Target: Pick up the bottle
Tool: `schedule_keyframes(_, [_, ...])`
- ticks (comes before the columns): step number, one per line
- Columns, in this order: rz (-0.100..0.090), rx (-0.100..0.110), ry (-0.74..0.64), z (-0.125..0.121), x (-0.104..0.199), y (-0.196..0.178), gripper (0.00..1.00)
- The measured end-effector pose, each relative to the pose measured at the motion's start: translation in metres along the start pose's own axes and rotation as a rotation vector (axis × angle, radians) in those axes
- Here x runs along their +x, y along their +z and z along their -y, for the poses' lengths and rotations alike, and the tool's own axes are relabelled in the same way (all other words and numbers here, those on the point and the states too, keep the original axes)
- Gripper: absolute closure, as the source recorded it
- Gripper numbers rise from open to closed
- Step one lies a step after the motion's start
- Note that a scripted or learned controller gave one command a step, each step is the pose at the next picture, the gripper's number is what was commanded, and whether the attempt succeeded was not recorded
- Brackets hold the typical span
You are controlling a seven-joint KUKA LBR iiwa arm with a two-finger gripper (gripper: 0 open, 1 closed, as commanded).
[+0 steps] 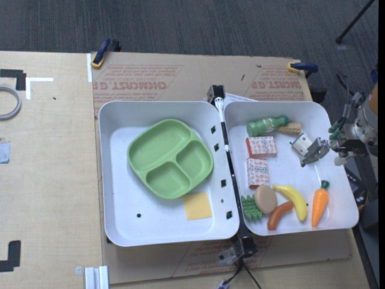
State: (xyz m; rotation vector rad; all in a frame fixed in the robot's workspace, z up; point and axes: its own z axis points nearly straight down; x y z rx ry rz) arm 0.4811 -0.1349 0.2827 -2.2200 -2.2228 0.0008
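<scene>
The green bottle (266,125) lies on its side in the right bin (337,179), up against that bin's far wall, its neck pointing right toward a small tan piece (290,127) that touches its tip. Just in front of the bottle sit two red-and-white cartons (260,157), one behind the other; their print is too small to read. Further forward from the bottle, along the near wall, there's a green ridged piece (249,208), a tan egg-shaped item (264,198), a red sausage (280,214), a yellow banana (292,197) and an orange carrot (319,205). The gripper (314,152) hangs over the same bin, right of the bottle and well apart from it, nothing between its fingers; how wide they stand, I cannot tell. To the bottle's left, the left bin (114,179) holds a green divided plate (171,158) and a yellow square (197,206). Behind the bottle, cardboard (144,80) under the bins shows upside-down red print, seemingly "CHEMCAST GP".
</scene>
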Motion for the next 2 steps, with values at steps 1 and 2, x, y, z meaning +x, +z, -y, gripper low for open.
schedule_keyframes(1, [0.001,-0.001,0.000,-0.001,0.000,-0.010,1.00])
schedule_keyframes(2, [0.001,-0.001,-0.002,0.003,-0.040,0.039,1.00])
